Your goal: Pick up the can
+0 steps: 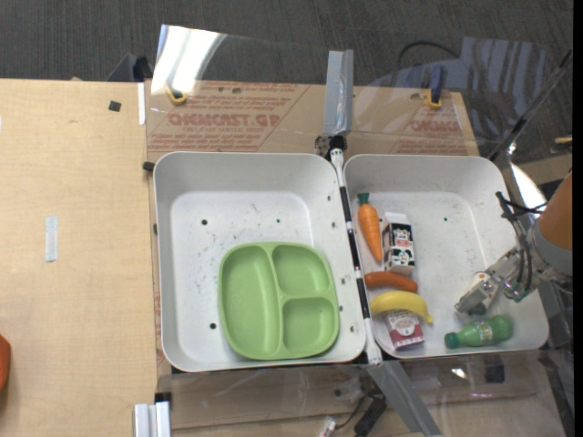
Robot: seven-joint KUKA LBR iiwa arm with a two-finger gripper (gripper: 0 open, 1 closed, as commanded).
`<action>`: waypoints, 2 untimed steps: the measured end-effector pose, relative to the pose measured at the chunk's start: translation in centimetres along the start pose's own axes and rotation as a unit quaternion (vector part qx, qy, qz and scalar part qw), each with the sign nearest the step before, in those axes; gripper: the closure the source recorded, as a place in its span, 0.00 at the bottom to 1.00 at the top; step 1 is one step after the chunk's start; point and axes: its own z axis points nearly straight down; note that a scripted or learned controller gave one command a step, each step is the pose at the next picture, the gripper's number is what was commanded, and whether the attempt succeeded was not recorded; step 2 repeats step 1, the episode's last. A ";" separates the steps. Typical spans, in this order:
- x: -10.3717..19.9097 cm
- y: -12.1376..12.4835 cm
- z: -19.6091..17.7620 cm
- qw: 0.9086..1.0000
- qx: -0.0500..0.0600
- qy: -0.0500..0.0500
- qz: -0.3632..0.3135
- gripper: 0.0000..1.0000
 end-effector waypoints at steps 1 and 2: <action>0.4 -0.5 0.0 1.000 0.000 0.000 0.026 0.00; 0.4 -0.5 0.0 1.000 0.000 0.000 0.026 0.00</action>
